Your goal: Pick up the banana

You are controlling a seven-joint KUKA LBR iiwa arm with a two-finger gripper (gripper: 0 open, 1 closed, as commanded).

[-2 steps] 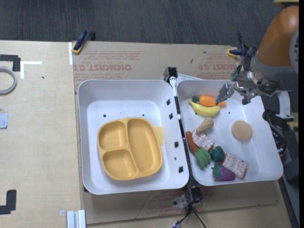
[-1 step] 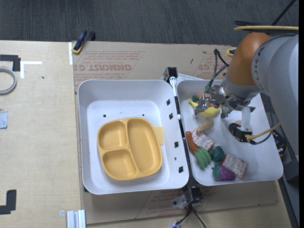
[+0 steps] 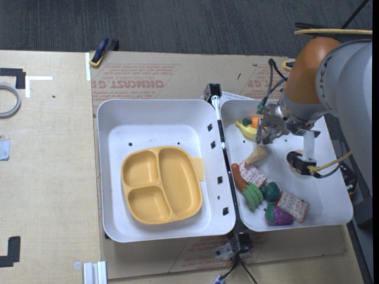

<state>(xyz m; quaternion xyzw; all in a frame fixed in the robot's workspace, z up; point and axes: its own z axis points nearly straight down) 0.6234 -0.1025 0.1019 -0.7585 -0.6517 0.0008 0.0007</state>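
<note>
Banana (image 3: 246,129): smooth yellow curved plastic, right bin (image 3: 331,209), 10 o'clock corner, partly under my gripper (image 3: 266,132). Gripper: dark metal, right over banana; jaw state, cannot tell. Orange round piece (image 3: 255,121) touching banana at 1 o'clock. Ridged tan cone (image 3: 257,155) at 6 o'clock from gripper. Left bin (image 3: 112,218): glossy yellow three-compartment tray (image 3: 161,184), rounded corners.

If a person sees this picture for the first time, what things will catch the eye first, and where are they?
First, the yellow divided plate lying in the left bin. Next, the grey arm with its orange band reaching in from the right, its gripper low over the right bin beside the banana. Below it, small toy foods crowd together.
</note>
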